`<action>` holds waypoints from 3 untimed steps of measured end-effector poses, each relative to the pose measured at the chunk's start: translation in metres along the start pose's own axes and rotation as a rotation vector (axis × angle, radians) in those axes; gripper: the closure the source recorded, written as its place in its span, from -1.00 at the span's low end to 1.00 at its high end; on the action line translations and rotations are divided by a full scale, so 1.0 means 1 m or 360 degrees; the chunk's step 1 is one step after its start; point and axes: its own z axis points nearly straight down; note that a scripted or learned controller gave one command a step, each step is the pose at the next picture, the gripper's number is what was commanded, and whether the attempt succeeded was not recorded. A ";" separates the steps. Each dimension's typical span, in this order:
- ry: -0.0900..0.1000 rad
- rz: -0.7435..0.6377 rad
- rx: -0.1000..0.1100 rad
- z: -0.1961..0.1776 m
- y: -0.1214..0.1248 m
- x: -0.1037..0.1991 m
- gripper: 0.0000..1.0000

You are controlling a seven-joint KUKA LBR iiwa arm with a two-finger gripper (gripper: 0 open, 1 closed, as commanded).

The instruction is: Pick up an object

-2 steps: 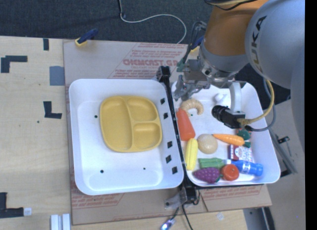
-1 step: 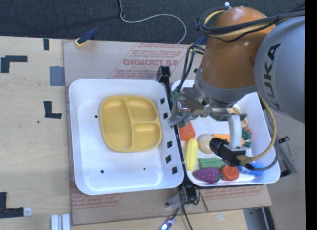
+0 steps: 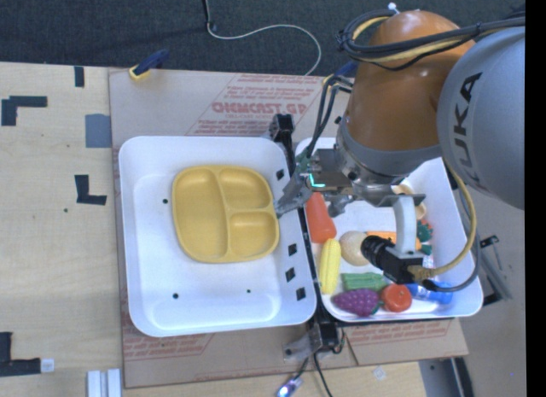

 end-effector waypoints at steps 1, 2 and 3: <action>0.0000 -0.0004 0.0003 -0.010 0.000 0.001 1.00; 0.0003 -0.0003 -0.0010 -0.068 -0.008 0.016 1.00; 0.0001 -0.0001 -0.0009 -0.115 -0.008 0.007 1.00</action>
